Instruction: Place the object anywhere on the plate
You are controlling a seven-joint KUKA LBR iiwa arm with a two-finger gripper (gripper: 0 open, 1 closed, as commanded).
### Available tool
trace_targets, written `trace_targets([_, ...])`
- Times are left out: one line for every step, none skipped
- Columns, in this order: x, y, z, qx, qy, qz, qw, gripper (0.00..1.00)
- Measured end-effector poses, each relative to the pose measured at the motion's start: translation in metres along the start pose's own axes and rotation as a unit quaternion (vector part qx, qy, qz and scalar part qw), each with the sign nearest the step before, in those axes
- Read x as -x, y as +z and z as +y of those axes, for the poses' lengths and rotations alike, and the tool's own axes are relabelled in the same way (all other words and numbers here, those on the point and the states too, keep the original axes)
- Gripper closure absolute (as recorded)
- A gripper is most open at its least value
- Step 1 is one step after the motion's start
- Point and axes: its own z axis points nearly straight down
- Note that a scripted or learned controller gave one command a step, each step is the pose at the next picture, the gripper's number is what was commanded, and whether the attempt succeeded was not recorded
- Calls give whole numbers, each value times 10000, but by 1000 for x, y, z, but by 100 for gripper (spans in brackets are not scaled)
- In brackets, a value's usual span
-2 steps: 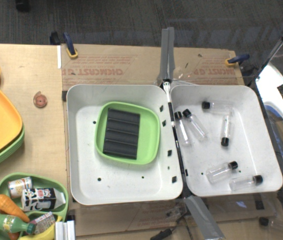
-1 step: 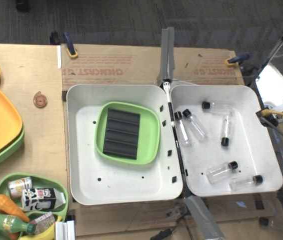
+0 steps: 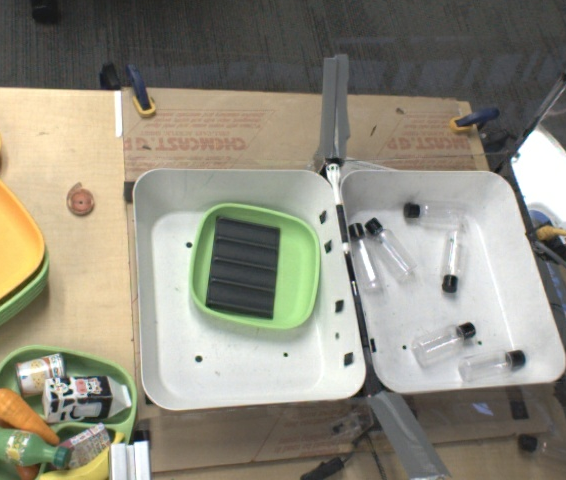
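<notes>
Left bin: green plate [image 3: 256,266] with a black ribbed block [image 3: 244,267] lying flat on it.
Right bin [image 3: 483,188]: your clear vials [image 3: 445,340], perhaps six, lie scattered for picking; pincer state cannot be told.

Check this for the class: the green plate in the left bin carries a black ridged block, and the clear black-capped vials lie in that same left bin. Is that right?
Not quite. The camera view shows the vials lying in the right bin, not the left bin. The green plate in the left bin does carry the black ridged block.
</notes>
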Motion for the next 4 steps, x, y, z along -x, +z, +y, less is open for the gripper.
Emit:
trace_targets([8,-25,15,7,1,2,10000,0])
trace_targets([8,-6,14,1,-3,-4,10000,0])
trace_targets([8,-35,14,8,-23,2,10000,0])
trace_targets([8,-55,14,7,-27,1,10000,0])
